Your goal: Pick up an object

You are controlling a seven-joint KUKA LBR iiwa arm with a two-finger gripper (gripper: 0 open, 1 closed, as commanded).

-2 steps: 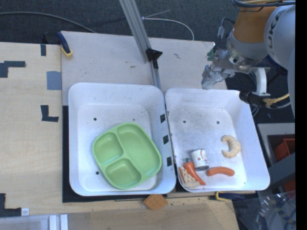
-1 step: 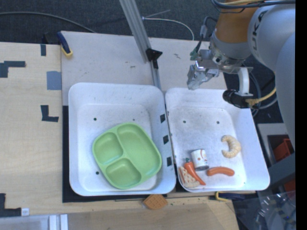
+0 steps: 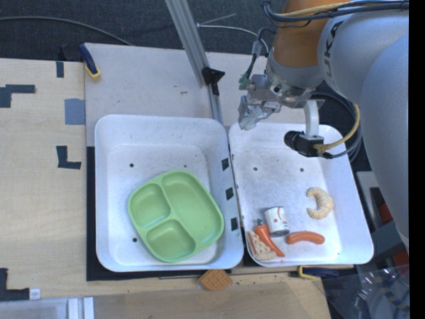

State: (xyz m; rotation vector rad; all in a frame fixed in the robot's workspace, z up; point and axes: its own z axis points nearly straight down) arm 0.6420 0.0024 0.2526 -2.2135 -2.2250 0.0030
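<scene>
My gripper [image 3: 250,119] hangs over the far left corner of the right bin [image 3: 345,178], with nothing visible between its fingers. The loose objects lie at that bin's near end, well away from it: a small grey and white can [image 3: 276,219], a red sausage [image 3: 305,238], a pale croissant-shaped piece [image 3: 320,203], an orange carrot [image 3: 269,239] and a waffle-patterned wedge [image 3: 261,247]. In the left bin [image 3: 113,145] a green divided plate [image 3: 175,215] rests flat.
A slanted metal pole [image 3: 192,42] crosses above the seam between the bins. A black cable fitting [image 3: 302,142] hangs over the right bin's far part. A small waffle piece [image 3: 214,280] lies outside the bins at the front edge.
</scene>
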